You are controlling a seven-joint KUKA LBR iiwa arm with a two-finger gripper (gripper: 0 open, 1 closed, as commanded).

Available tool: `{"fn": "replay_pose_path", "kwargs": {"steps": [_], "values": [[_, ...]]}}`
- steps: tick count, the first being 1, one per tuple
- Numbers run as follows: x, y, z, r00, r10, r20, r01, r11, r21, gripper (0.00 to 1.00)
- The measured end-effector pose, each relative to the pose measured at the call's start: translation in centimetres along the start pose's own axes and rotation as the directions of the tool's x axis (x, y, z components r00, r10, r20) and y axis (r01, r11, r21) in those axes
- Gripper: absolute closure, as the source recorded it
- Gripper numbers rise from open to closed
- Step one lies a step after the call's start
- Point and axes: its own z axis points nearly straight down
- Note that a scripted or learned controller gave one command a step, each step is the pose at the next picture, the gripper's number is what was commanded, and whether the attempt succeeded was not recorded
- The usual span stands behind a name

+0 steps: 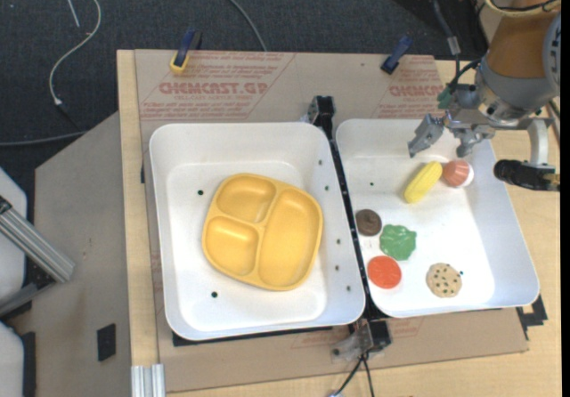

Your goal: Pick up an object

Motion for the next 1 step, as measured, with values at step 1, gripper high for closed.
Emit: {"fn": "replay_pose_path", "kwargs": {"steps": [1], "values": [[0.06, 0.29, -0.98, 1.0, -0.003, 0.002, 0.003, 1.0, -0.016, 0.0]]}}
